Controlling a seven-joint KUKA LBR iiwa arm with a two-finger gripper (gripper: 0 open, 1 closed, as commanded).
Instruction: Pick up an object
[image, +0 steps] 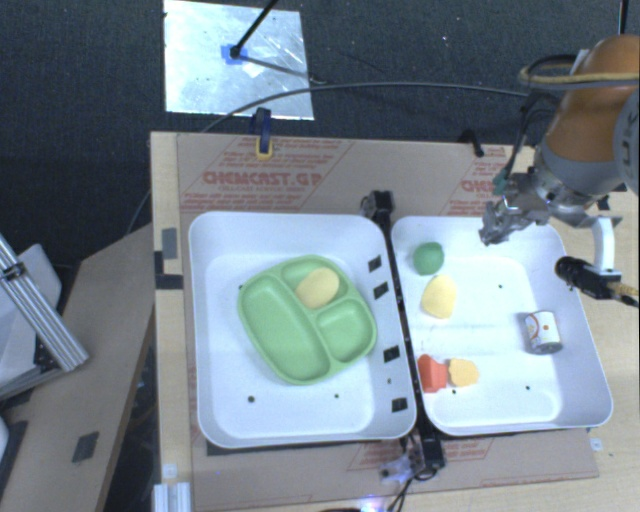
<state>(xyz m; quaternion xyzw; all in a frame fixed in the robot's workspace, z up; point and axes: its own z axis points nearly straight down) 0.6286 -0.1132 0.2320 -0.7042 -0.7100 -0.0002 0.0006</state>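
Right bin (575, 395) holds five candidate objects. Green ball (428, 257) sits near the far left corner; pale yellow lump (439, 297) lies just in front of it, apart from it. Orange-red piece (432, 373) and small yellow-orange piece (463, 374) lie side by side, touching, near the front left of the bin, close to the divide between bins. Small can (541, 332), white with a red mark, lies on its side toward the right side, well apart from the others. None of these is lifted; all rest on the bin floor. Claw (497, 229) hangs over the far edge of the right bin, to the right of the green ball and apart from it, nothing visibly between its tips; too small and dark to resolve, so its state cannot be told. Arm (590, 120) enters from the upper right, orange band above the grey wrist. Left bin (225, 400) carries a green divided tray (295, 335), tilted at a slant to the bin walls; a yellow lump (319, 287) lies in its far small compartment. Both bins sit on a brown board (300, 170) with red printing, which lies on the tabletop (110, 300). A blue-yellow clamp (263, 133) grips the board's far edge. A shiny sheet (235, 60) lies on the dark floor beyond.
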